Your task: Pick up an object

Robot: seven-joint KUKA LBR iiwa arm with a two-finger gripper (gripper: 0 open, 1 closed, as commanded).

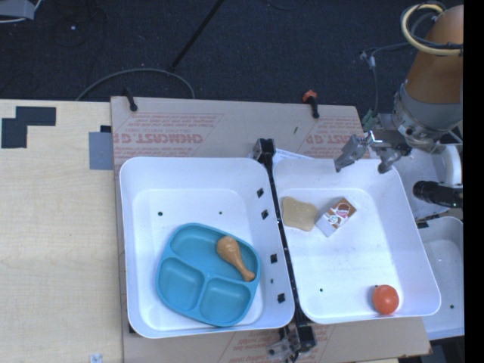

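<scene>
- The grey two-finger gripper (368,156), fingers spread, hangs over the back rim of the right shallow white plastic bin (423,267)
- Just below and left of it, a tan bread slice (299,214) touches a small white carton (336,216)
- Bare bin floor lies beneath these, towards the round red tomato (385,299) at the near right corner

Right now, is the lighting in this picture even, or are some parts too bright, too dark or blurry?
In the camera view the two white plastic bins look bright and washed out, nearly shadowless; the floor behind the bench is dark; the blue divided plate, tan toy drumstick and round red-orange fruit read clearly; the gripper is slightly soft.
</scene>
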